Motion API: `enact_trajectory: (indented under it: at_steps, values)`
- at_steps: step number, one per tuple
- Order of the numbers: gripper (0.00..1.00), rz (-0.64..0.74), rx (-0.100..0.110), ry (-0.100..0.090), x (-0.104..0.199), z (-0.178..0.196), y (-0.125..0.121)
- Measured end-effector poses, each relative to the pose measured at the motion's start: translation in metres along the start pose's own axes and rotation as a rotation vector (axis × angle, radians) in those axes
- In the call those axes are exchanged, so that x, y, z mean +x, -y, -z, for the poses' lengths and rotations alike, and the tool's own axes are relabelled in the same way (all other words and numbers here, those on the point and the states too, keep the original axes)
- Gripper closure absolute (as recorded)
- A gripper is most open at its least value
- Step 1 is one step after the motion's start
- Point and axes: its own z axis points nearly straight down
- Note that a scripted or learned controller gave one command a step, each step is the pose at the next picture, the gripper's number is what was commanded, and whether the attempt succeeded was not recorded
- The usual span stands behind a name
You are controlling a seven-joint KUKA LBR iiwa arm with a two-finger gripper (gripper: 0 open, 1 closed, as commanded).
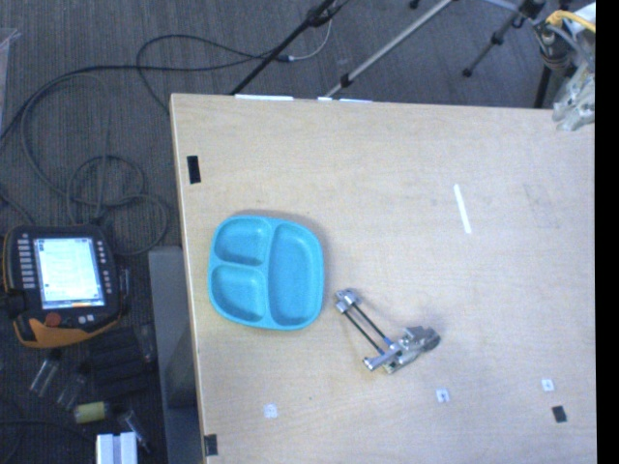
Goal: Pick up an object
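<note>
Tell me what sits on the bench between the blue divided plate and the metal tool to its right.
Nothing: in the camera view the blue plate and the metal tool lie close together, apart, with just a narrow strip of bare wooden bench between them.

Robotics lab: teach pendant (66, 276), floor cables (87, 95), tripod legs (435, 8).

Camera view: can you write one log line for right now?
blue three-compartment plastic plate on wooden table | metal clamp tool lies right of plate, apart | untouched
</note>
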Motion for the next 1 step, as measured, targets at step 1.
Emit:
enact_trajectory:
  at_steps: [1]
  values:
    - [1.00, -0.001, -0.001, 0.001, 0.0191, -0.0001, -0.0043]
